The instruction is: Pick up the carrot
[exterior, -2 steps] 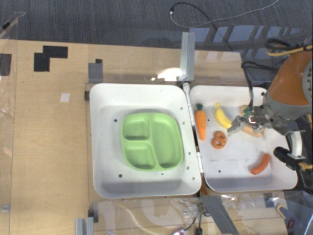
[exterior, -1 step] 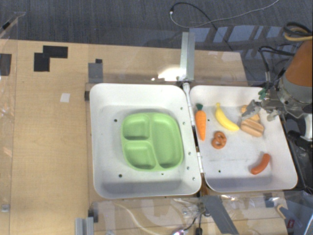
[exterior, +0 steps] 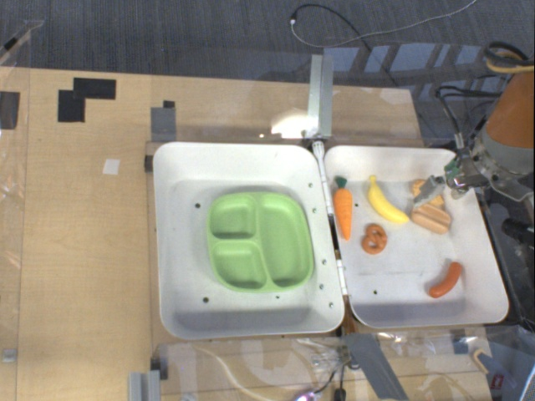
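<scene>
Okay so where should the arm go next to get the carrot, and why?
Probably shift the gripper toward the view's left, across the banana, until it is above the carrot. The gripper is now by the bread-like piece near the right bin's far side, well apart from the carrot.

— What do we see around the work area?

— A pale wooden bench under us, with black patches stuck at its far left corner and a small pale square nearer in.

— And beyond it?

— Dark grey carpet along the top, a black cable looping across it. A grey metal post stands at the far edge, with a bright glare at its foot.
</scene>
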Tool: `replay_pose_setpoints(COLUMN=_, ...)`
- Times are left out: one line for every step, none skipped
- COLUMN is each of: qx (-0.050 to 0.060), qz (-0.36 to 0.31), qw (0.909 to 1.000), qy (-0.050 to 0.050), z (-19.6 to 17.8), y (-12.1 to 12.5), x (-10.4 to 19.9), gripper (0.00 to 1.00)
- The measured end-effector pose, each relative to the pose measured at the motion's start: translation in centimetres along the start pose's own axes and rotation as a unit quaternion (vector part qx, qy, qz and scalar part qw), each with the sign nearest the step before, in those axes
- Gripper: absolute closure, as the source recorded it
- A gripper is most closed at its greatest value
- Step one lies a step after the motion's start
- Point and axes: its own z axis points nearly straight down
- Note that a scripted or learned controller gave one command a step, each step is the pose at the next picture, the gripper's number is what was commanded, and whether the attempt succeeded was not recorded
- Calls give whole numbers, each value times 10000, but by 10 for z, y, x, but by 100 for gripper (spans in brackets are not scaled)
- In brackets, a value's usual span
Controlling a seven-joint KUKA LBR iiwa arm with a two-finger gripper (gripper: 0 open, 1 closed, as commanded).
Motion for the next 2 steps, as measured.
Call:
replay_pose_setpoints(qx=-5, qz=-666, qw=9978, qy=-4, z=-28, y=-1, x=-4, gripper=0)
replay_pose_setpoints(qx=-5, qz=-895, qw=9960, qy=-3, z=54, y=24, x=-8, gripper=0)
